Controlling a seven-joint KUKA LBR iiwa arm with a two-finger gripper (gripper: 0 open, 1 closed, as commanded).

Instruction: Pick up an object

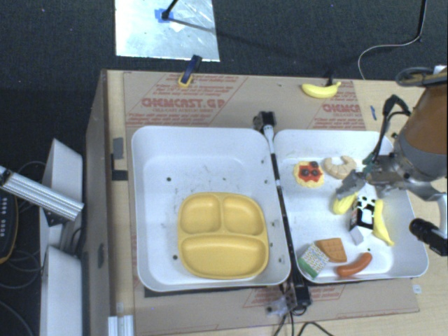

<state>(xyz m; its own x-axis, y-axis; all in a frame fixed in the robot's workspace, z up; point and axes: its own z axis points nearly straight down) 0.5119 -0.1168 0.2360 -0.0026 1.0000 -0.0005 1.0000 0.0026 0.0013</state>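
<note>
- The bench (231, 96) bears 2 shallow white bins side by side: the left bin (161, 159) holds a yellow divided plate (222, 234), and the right bin (399, 264) holds the small toy foods.
- The arm (427, 128) reaches in from the right, and its gripper (357, 186) hangs low over the middle of the right bin.
- Whether the gripper is spread or pinching anything cannot be told from this slanted view; nothing shows plainly between its tips.
- A small yellow piece (341, 204) lies just below and left of the gripper, very close to it; contact cannot be made out.
- A black-and-white toy (364, 212) lies just beneath the gripper, with a yellow banana (381, 228) at its right side.
- A red-and-yellow pizza slice (309, 173) and a pale pretzel-like piece (341, 165) lie to the gripper's left and slightly farther back.
- Near the front rim lie a tan cracker (331, 249), a green-and-white piece (313, 260) and an orange sausage (353, 264), well apart from the gripper.
- A second banana (320, 89) lies on the bench behind the bins.
</note>
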